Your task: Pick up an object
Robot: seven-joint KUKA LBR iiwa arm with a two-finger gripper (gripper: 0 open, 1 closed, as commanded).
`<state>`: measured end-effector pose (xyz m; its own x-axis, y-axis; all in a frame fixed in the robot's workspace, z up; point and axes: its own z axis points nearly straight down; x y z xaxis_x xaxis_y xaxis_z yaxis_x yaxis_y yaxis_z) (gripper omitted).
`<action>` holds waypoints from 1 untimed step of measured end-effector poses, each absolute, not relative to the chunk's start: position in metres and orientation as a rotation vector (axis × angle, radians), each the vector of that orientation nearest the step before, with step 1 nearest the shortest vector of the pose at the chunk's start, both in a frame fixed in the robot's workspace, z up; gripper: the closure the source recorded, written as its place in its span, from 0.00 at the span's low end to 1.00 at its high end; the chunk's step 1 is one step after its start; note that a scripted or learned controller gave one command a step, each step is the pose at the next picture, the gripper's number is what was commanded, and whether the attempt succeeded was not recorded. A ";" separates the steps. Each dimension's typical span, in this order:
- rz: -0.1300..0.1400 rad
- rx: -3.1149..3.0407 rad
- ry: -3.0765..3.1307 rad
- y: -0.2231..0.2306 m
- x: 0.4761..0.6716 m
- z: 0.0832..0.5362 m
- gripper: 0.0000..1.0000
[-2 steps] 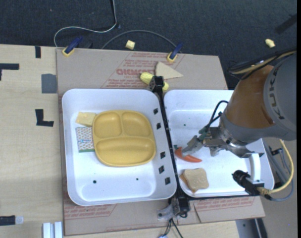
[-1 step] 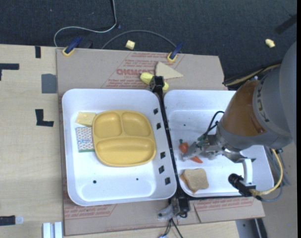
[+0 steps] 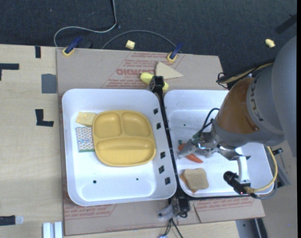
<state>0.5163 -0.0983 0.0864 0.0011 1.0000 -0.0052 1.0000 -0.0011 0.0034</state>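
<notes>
pincer [image 3: 190,147] low in right bin [image 3: 190,103], just above small orange carrot-like piece [image 3: 193,157]; can't tell if it is open or closed. bread slice [image 3: 195,179] near bin's front left. left bin [image 3: 111,195] holds yellow divided plate [image 3: 124,137], two small cards at its left.

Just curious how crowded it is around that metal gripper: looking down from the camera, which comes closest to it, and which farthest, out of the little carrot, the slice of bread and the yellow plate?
1. Carrot: right bin, just beside the gripper.
2. Slice of bread: right bin, toward its near edge.
3. Yellow plate: in the left bin, across the divider.
</notes>
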 end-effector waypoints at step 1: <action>0.000 2.217 2.212 -0.099 0.517 0.097 1.00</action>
<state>0.5170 -0.0994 0.0971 0.0025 1.0000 -0.0072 1.0000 -0.0024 0.0068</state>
